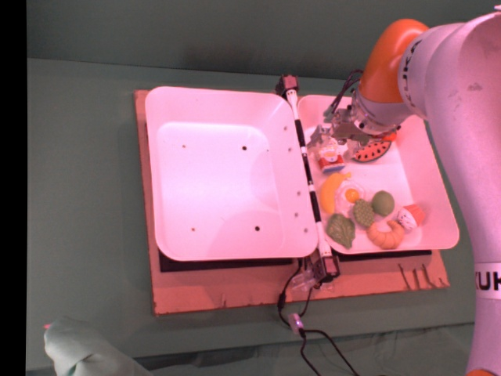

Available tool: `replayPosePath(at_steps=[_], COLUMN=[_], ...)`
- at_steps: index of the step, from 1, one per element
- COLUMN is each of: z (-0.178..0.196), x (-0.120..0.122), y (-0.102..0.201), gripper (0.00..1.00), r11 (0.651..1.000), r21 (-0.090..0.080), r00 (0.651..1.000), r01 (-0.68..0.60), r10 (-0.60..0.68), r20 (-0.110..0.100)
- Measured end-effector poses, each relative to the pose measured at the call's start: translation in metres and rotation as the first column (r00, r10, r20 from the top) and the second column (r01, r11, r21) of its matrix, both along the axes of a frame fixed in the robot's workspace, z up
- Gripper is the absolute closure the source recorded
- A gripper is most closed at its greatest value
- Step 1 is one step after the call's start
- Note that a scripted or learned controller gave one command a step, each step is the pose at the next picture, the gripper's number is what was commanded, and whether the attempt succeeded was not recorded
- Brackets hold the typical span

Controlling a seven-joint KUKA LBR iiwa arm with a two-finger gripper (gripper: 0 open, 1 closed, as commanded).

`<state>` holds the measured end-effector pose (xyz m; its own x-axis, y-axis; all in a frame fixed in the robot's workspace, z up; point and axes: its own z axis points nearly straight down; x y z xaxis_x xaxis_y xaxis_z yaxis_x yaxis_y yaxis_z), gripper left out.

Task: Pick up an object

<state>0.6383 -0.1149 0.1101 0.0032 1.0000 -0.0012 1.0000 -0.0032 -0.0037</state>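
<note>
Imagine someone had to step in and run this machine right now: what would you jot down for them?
Gripper: low in the right bin, down over a small red and white toy near the divider. Whether it has hold of anything cannot be made out.
Things: all toys lie in the right bin: a fried egg, an orange piece, two green pieces, a croissant, a watermelon slice partly under the wrist.
Done: the arm has reached a toy.
Left: confirm a grasp and lift it clear.
</note>
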Motion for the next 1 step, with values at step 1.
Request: replayPosePath(at_steps=[1], z=[-0.0040], x=[0.0046], y=[-0.0018], gripper=[0.00], r11=[1.000], r21=[-0.003], r00=[1.000], r01=[-0.001], r10=[0.001], r20=[0.017])
